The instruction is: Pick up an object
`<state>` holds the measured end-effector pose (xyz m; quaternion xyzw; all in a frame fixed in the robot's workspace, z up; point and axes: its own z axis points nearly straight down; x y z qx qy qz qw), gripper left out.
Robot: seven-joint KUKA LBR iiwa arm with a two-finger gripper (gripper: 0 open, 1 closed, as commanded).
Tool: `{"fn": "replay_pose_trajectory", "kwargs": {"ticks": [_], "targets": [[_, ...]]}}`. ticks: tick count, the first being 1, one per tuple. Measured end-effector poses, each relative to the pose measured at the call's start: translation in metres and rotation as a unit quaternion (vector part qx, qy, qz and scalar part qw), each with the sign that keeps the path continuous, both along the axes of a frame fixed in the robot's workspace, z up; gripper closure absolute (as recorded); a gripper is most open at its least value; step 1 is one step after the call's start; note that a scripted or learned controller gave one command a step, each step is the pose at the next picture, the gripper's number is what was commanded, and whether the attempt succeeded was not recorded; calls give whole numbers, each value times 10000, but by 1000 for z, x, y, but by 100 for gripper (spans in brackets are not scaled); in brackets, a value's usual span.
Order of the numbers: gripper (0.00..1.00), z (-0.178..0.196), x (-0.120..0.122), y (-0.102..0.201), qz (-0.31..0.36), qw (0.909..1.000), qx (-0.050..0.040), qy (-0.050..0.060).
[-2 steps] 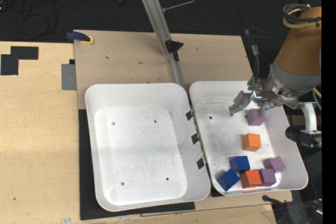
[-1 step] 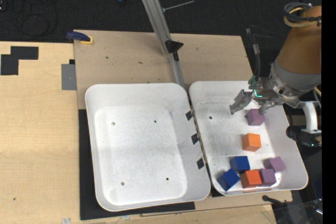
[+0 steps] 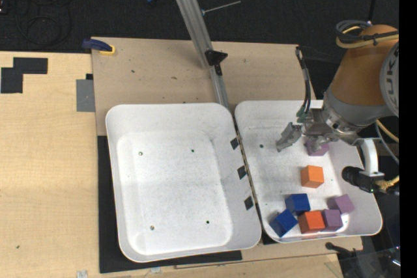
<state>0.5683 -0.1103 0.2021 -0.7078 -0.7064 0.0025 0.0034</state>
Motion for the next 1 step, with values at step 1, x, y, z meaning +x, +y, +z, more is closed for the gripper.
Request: {"fn": "replay_pose_trajectory", "kwargs": {"ticks": [1], "targets": [[0, -64, 1, -3, -2, 10000, 2, 10]]}}
